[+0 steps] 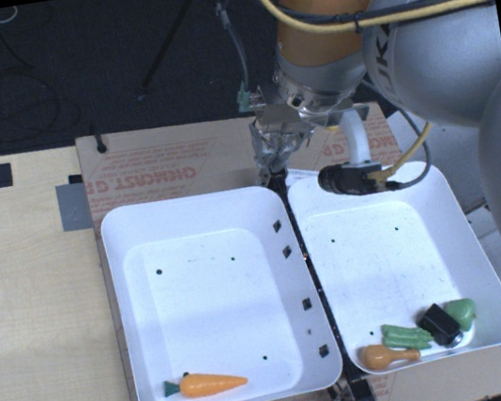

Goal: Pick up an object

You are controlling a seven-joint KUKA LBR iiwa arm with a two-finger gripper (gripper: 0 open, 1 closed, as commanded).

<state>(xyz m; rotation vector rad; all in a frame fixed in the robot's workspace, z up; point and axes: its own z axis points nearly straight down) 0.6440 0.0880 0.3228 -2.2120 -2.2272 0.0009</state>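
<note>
An orange toy carrot (211,383) with a green top lies at the near left corner of the left bin (132,234). In the right bin (466,235), near its front right corner, sit a green bean pod (405,336), a black block (440,324), a green piece (461,310) and a tan pear-shaped toy (387,357). My gripper (274,160) hangs above the far end of the divide between the two bins, well away from all the objects. Nothing shows between its fingers.
The bins rest on a cardboard sheet (169,166) atop a light wooden bench (31,308). The big grey arm and orange band fill the upper right. A black cable connector (351,178) hangs over the right bin's far rim.
</note>
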